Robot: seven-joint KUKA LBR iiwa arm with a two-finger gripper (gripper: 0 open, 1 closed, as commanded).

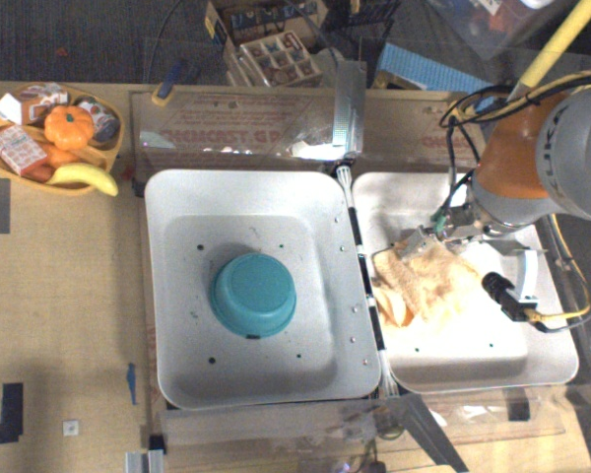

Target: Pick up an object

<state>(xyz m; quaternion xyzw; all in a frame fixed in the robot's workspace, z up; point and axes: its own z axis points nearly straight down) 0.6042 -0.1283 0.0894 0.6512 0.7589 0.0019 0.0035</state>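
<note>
A tan cloth point(426, 282) lies just beneath the end effector point(435, 233), whose grip state I cannot tell.

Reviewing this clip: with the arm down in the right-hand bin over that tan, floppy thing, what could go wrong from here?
1. The tan cloth-like item looks limp and spread out, so the gripper, at its upper edge, may pinch only a fold and lose it on lifting.
2. The item lies against the right bin's left wall, so it could drag or snag there.
</note>
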